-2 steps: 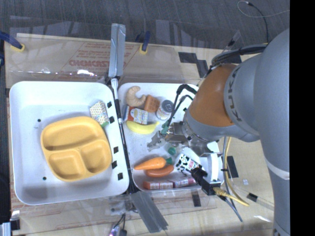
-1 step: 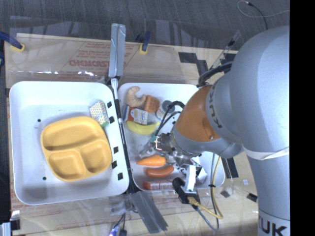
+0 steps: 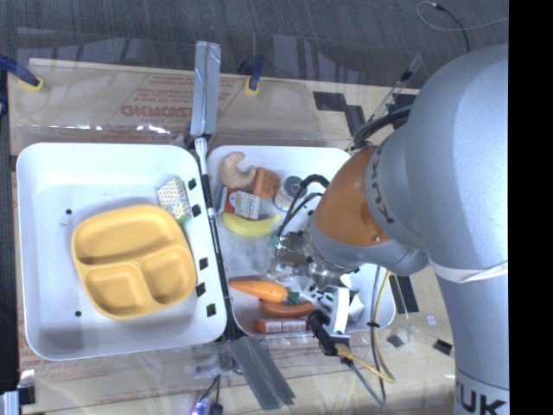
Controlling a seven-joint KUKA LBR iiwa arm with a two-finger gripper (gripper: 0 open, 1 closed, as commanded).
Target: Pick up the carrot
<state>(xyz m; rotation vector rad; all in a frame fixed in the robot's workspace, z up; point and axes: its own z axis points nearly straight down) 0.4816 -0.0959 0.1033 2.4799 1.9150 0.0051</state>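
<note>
The grey arm (image 3: 458, 188), nearest the lens, bulks over the right of the view, its orange band (image 3: 346, 201) hanging above the right-hand bin (image 3: 341, 156). The left-hand bin (image 3: 34, 232) carries a yellow divided tray (image 3: 130, 258) and a small patterned packet (image 3: 174, 199) at the tray's upper right corner. The right bin is crowded: a banana (image 3: 249, 225), a red-labelled carton (image 3: 246, 204), a brownish toy (image 3: 233, 171), a small can (image 3: 288, 194), and along the near wall a reddish stick-shaped item (image 3: 281, 326).

The carrot (image 3: 257, 290) lies in the right bin's near-left part, roughly level, thick end toward the divider between the bins, taper pointing right. It reads as a light, stiff plastic toy with a smooth skin likely to slip, so the thick middle, taken across its width, looks the safest hold.

The pincer (image 3: 304, 277) sits low in the clutter just right of the carrot's taper, close beside it; whether it is spread or pressed together I cannot tell.
</note>
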